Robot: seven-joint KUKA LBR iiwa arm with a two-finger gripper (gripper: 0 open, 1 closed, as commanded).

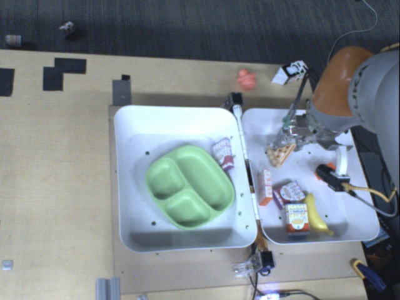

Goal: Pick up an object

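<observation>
The arm (359, 92) is seen at the upper right of the frame, reaching over the right bin (362, 230), while the left bin (128, 167) bears a green divided tray (189, 185). The grasp step is judged to be in hand: the gripper (289, 135) is lowered just above a tan waffle-like piece (280, 152) in the upper part of the right bin. Whether the claw is spread or pinching cannot be told. A firm closure and a straight lift are called for next. No writing can be read on the small cartons.

No text or label can be read
</observation>
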